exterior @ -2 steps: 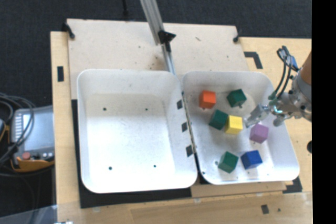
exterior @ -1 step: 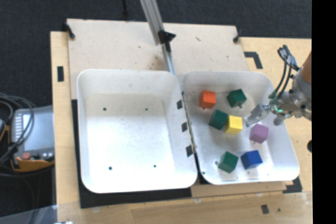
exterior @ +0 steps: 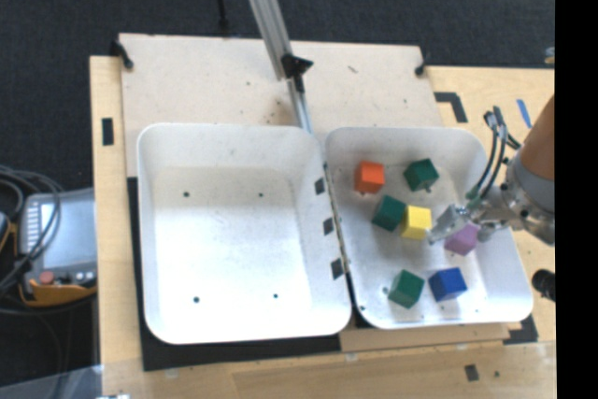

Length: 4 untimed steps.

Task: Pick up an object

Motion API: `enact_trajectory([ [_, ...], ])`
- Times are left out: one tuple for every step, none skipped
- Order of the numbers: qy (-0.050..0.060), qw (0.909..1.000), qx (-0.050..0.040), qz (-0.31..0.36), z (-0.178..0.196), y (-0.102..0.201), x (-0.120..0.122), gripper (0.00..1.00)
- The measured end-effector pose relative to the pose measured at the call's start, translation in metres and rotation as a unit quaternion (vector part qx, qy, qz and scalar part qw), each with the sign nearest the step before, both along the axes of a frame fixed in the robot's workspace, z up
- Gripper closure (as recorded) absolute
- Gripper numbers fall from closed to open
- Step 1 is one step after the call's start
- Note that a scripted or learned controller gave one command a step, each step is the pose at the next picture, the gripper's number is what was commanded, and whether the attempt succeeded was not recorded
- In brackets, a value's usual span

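Note:
The right bin holds several small blocks: an orange one, a green one, another green one touching a yellow one, a third green one, a blue one and a purple one. My gripper reaches in from the right and sits low over the purple block, just right of the yellow one. The purple block's upper part is hidden by the gripper, and I cannot tell whether it is gripped.
The left bin lies beside the right one, their rims meeting at the middle. A slanted aluminium bar rises behind the bins. Cables trail from the wrist over the right bin's far corner.

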State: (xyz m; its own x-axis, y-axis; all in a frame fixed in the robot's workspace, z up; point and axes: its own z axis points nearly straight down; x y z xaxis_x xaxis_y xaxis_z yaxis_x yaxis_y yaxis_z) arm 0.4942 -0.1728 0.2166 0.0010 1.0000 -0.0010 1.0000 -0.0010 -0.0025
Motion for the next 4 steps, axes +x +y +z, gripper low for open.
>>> enact_trajectory([
  [0.001,1.0,0.0004,0.0,-0.048,0.008,-0.004,0.0],
  [0.0,1.0,0.0,0.0,-0.102,-0.002,-0.01,0.0],
  [-0.005,1.0,-0.0001,-0.003,-0.089,-0.002,-0.007,1.0],
  [-0.005,1.0,-0.0009,0.002,-0.035,-0.005,0.005,1.0],
])
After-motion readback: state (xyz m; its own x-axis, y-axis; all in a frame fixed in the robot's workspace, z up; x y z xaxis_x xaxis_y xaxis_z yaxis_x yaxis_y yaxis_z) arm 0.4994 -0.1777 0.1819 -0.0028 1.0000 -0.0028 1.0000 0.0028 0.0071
